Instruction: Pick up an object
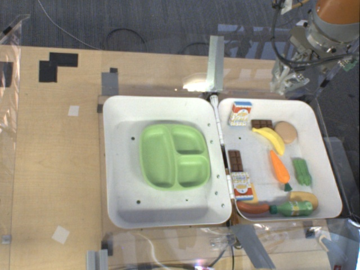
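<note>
the arm's orange band is cut off at the top right corner, and the gripper [289, 79] hangs past the right bin's [315, 114] far rim, a pale blur; whether it is clenched or released, i cannot tell. the banana [271, 139], carrot [279, 168] and other toy food lie in that bin.

A pale wooden bench [50, 167] stands on dark grey carpet [140, 10], a thin cable [56, 21] trailing across.
</note>
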### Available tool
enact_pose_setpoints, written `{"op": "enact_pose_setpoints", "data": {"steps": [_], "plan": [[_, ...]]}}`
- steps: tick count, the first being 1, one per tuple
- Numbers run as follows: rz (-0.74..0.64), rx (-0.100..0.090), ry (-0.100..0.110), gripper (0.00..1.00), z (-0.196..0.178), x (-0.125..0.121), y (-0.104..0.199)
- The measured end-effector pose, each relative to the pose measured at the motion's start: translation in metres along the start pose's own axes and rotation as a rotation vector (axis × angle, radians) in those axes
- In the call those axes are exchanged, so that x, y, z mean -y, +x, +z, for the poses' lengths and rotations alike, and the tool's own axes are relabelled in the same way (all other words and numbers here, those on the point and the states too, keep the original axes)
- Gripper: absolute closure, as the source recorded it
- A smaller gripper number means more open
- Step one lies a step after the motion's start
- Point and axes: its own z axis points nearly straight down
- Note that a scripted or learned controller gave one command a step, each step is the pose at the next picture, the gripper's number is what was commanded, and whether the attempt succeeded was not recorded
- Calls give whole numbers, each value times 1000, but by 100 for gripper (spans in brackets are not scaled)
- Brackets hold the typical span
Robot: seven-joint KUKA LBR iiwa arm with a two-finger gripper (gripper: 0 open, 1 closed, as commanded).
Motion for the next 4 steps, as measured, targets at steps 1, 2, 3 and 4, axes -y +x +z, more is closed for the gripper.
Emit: {"op": "enact_pose_setpoints", "data": {"steps": [1, 2, 3, 4], "plan": [[-28, -10, -12, 100, 17, -154, -6], [19, -12, -6, 100, -19, -50, -28], [-182, -14, -11, 100, 7, -76, 36], [-339, -11, -16, 100, 27, -78, -59]]}}
